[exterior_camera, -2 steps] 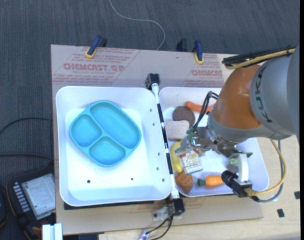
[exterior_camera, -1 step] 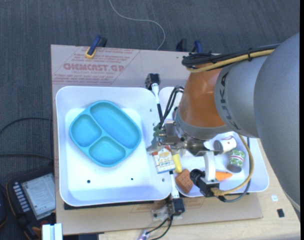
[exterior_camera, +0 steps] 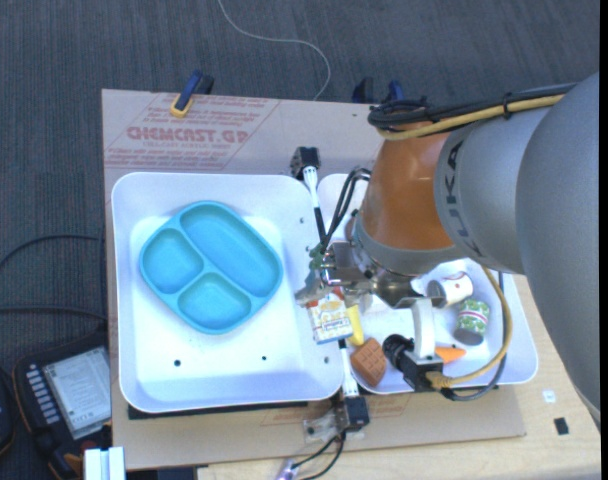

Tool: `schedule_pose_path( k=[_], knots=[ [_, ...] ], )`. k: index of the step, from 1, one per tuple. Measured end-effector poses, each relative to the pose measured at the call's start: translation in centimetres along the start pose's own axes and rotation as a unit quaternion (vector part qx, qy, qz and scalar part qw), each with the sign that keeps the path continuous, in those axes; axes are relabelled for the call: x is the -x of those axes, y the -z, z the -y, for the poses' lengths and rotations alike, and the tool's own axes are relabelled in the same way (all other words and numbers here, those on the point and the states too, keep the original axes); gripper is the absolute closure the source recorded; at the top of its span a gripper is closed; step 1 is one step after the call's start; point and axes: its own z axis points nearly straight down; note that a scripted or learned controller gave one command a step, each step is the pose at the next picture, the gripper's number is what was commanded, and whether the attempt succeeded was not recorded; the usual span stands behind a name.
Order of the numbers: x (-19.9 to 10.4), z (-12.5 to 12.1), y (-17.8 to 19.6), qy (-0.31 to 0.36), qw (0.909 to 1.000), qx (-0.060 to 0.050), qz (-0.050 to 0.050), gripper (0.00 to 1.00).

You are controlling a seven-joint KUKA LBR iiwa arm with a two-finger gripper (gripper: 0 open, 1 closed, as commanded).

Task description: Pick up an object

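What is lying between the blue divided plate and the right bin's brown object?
In the camera view, between the blue divided plate and the brown object lie bare floor of the left bin, the bins' rims, and a small red-and-yellow packet.

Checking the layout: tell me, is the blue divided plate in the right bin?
No, the blue divided plate lies in the left bin.
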Motion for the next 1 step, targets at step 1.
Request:
schedule_pose_path(
  k=[1],
  knots=[
    [0.01, -0.05, 0.95, 0.000, 1.0000, 0.000, 0.000, 1.00]
  ],
)
